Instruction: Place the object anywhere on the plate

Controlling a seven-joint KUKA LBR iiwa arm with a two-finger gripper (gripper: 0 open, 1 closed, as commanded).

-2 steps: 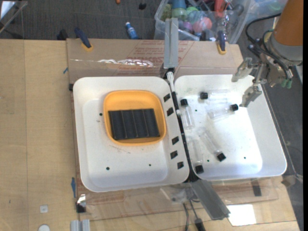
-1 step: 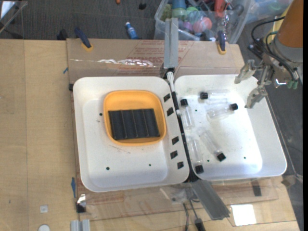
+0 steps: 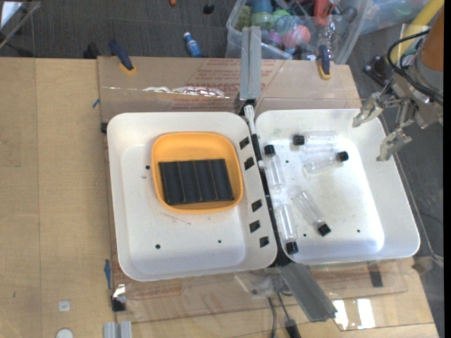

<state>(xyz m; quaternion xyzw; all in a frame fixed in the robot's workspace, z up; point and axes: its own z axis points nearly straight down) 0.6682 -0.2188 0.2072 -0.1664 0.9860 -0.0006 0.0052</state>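
An orange plate (image 3: 163, 155) sits in the left white bin (image 3: 134, 252). A black ribbed rectangular object (image 3: 196, 182) lies flat on the plate, a little toward its front. My gripper (image 3: 377, 131) hangs over the far right rim of the right bin (image 3: 394, 217), well away from the plate. Its two metal fingers (image 3: 363, 114) are spread apart and nothing is between them.
Several clear vials with black caps lie scattered in the right bin, such as one vial (image 3: 325, 162) near the middle and another vial (image 3: 285, 222) by the divider. A clear box of colourful toys (image 3: 303, 13) stands behind the bins.
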